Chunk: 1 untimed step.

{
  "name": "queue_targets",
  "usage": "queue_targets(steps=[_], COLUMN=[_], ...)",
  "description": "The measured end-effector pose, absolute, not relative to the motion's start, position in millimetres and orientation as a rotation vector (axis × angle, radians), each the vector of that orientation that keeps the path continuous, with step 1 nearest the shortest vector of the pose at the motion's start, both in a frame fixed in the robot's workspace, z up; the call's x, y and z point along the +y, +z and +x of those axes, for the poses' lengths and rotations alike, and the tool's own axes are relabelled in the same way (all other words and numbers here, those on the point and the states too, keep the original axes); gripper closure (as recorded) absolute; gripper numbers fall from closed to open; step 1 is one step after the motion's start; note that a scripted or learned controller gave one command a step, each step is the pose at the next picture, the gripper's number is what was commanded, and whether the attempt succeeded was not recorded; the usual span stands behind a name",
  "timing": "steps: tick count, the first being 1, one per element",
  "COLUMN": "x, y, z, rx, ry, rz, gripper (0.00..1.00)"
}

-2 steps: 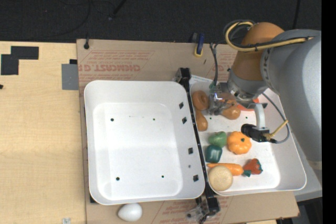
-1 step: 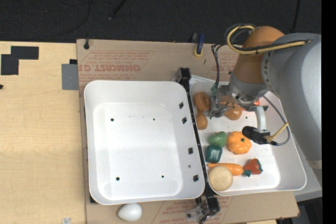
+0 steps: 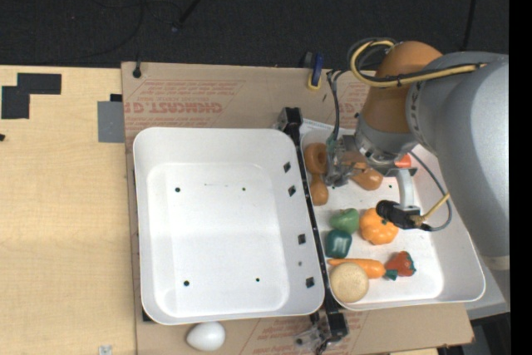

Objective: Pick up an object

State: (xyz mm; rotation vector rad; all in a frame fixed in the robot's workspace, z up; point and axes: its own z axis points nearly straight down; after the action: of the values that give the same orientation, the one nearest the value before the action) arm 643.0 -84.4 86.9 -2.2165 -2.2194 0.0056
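On the far left the pale wooden bench (image 3: 58,212) lies bare apart from a few dark patches near its upper edge. Next comes the left bin (image 3: 166,303), a shallow white tray sitting on a brown cardboard sheet (image 3: 208,100) printed with red lettering. Just below that bin's lower rim, on the cardboard, rests a small white egg-shaped object (image 3: 205,336).

A black divider (image 3: 303,212) runs between the two bins. Past it, the right bin (image 3: 449,283) holds the toy food. Closest to the divider are a brown rounded piece (image 3: 315,157) and a smaller brown one (image 3: 319,193) below it. Lower down sit a green piece (image 3: 346,220), a dark teal piece (image 3: 337,243), an orange carrot (image 3: 359,266) and a round beige piece (image 3: 349,283). Further right are an orange pumpkin-like piece (image 3: 379,230) and a small red piece (image 3: 401,263).

The arm (image 3: 465,120) reaches in from the right, its thick grey body crossing the bin's upper corner, the orange band (image 3: 399,91) bent downward with cables looping around it. The gripper (image 3: 339,170) points down into the upper part of the right bin, just beside the two brown pieces and a third brown piece (image 3: 366,177) under the wrist. From here it is too cluttered to tell whether it is gripping anything.
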Motion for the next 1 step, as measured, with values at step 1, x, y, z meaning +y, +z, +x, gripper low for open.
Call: queue_targets(steps=[1], x=[-82.1], y=[86.9], z=[642.9], rx=[-2.219], ry=[0.007], rz=[-2.217], gripper=[1.0])
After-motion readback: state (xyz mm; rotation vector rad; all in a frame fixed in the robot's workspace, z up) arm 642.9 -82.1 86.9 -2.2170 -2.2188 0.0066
